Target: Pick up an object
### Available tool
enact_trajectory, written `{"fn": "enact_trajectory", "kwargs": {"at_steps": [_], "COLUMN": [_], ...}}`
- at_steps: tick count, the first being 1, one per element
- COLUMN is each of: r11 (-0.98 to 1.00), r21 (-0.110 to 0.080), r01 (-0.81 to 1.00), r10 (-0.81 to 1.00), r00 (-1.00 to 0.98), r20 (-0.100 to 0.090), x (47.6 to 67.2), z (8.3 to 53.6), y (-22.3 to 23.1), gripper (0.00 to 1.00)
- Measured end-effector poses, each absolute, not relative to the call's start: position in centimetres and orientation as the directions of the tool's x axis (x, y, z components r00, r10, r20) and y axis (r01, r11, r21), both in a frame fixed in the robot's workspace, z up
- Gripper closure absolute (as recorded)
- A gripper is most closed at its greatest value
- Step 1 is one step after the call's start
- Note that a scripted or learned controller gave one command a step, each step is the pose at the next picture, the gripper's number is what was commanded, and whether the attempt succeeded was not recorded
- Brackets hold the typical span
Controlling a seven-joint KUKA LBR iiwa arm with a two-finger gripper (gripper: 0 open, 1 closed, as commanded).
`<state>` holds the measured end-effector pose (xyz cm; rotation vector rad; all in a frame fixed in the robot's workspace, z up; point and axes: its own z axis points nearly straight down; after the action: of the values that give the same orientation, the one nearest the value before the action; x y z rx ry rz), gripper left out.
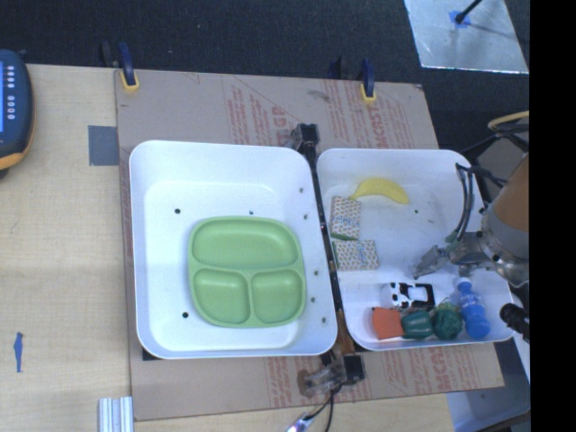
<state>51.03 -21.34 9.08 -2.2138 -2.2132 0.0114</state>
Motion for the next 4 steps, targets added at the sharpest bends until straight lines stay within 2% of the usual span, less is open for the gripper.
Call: {"fn": "enact_trajectory", "kwargs": {"at_steps": [1,2,3,4], "r11": [0.007,0.013,0.005,0.01], "r21": [0.0,0.004,0.001,-0.014], "r01": [1.0,1.0,1.0,1.0], "r10": [1.0,1.0,1.0,1.0], "r00": [-0.007,-0.013,-0.005,-0.01], "r20": [-0.001,0.001,-0.001,0.0], "x": [55.2,62.9,65.8,65.4], "z": [9.2,9.3,9.3,10.2], "y": [-20.5,-14.5,-14.5,-14.6], "gripper": [0.0,0.0,0.0,1.0]}}
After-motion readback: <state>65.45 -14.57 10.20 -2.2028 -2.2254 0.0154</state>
